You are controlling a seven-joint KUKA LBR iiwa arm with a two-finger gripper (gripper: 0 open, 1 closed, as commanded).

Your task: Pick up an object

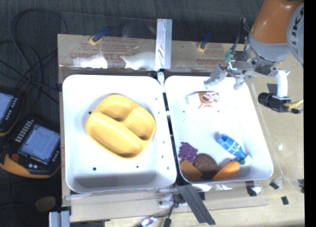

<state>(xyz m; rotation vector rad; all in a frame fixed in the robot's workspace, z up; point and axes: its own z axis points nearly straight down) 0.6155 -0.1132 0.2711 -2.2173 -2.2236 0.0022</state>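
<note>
Your gripper [228,77] hangs over the far right corner of the right bin [256,122], and its fingers [215,79] stand spread apart with nothing between them. Nothing has yet been picked up.

The nearest candidate is a small white and orange carton [203,98], lying flat on the bin floor just below and to the left of the gripper. In my judgement the open spread suits a descent onto it, since it lies alone with bare floor around it.

The other items crowd the near edge: a blue bottle [230,145], an orange carrot [228,169], a brown rounded piece [205,162] and a purple cluster [187,150]. These touch or nearly touch, so expect a harder grasp there.

The left bin [74,171] holds one large yellow item [120,125], likely too broad for this gripper.

The carton's print is too small to read. Red lettering on the worktop sheet [94,52] behind the bins is also illegible.
</note>
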